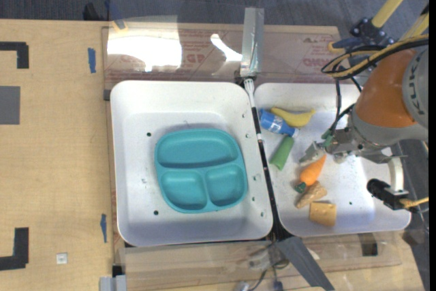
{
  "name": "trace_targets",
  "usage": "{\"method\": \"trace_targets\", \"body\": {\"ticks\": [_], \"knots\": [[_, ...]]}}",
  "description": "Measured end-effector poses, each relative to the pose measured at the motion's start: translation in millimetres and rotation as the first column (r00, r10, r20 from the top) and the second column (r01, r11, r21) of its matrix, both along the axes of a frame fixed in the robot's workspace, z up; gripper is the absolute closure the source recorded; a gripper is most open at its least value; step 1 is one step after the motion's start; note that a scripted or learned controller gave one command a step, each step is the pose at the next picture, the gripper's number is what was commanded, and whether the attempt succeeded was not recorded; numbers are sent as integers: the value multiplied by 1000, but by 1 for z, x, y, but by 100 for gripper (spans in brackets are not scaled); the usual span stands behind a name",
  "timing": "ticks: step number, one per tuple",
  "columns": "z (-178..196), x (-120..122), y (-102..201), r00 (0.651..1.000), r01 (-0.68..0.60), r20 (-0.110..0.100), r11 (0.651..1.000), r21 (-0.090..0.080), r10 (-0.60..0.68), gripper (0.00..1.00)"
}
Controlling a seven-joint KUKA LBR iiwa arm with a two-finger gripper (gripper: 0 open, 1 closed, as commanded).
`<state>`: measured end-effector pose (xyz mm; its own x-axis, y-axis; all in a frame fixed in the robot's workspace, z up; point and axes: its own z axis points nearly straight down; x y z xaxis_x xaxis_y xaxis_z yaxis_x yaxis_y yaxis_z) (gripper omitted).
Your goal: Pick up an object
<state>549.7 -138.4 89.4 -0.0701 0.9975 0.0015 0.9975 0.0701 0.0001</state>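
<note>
Camera view shows my gripper (320, 146) low in the right bin (381, 211), just at the carrot's (310, 172) one o'clock, placed for a grab. Whether it holds anything, I cannot tell. Toys cluster at the bin's nine o'clock, leaving clear approach room.

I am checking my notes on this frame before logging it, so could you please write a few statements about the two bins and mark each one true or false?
1. A teal divided plate lies in the left bin. True.
2. The banana lies on the plate. False: it lies in the right bin, near its far edge.
3. The gripper is over the right bin, just above the carrot. True.
4. The green cylinder lies in the left bin. False: it lies in the right bin, beside the blue object.
5. The tan block sits nearer the front edge than the carrot. True.
</note>
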Motion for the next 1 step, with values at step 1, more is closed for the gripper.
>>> {"method": "trace_targets", "body": {"ticks": [1], "knots": [[11,1,-2,1000,4,4,1000,-1,-4,100]]}}
